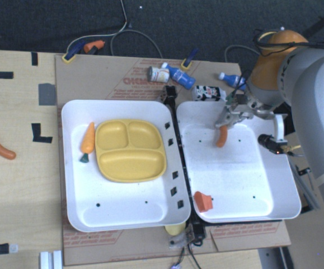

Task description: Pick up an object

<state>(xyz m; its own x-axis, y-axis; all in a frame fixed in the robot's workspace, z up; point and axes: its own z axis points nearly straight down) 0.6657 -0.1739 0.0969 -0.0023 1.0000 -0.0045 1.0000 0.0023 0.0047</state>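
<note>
The gripper (227,122) is hanging over the right bin (273,203), its fingers closing on a small orange sausage (222,137) dangling just beneath. Well below-left, an orange block (202,201) is lying near the bin's corner.

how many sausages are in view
2. One sausage lies on the wooden bench left of both bins. The other sausage is in the right bin, directly under the gripper. Others could be hidden under the arm.
</note>
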